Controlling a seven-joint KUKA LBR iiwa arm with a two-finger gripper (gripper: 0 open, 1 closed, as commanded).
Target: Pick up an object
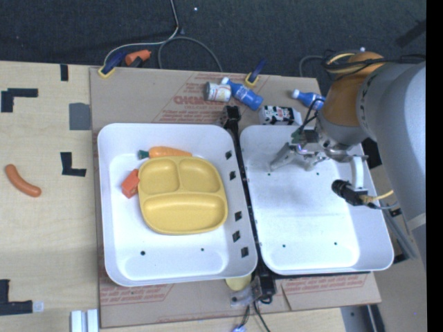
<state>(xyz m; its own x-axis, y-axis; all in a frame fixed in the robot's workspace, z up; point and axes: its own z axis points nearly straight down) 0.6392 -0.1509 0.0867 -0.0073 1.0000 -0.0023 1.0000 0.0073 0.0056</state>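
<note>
Big grey arm (pixel 394 116) in from the right, hanging over the right bin (pixel 311 247), orange band above the wrist. Claw (pixel 294 154) low over that bin's upper part, metal fingers splayed wide, nothing between them. Bare white floor under it, so a close here looks like a grab at air. Everything worth picking over in the left bin (pixel 114 247): yellow divided plate (pixel 183 194) in the middle, carrot (pixel 169 152) tucked at its top edge, small orange piece (pixel 130 183) touching its left side. Risks from here: plate broad and flat, likely too wide for the fingers, prone to slide or tip. Carrot hard against the plate, a finger could land on the rim and skid off. Divider between the bins also in the way of a low sideways crossing.
</note>
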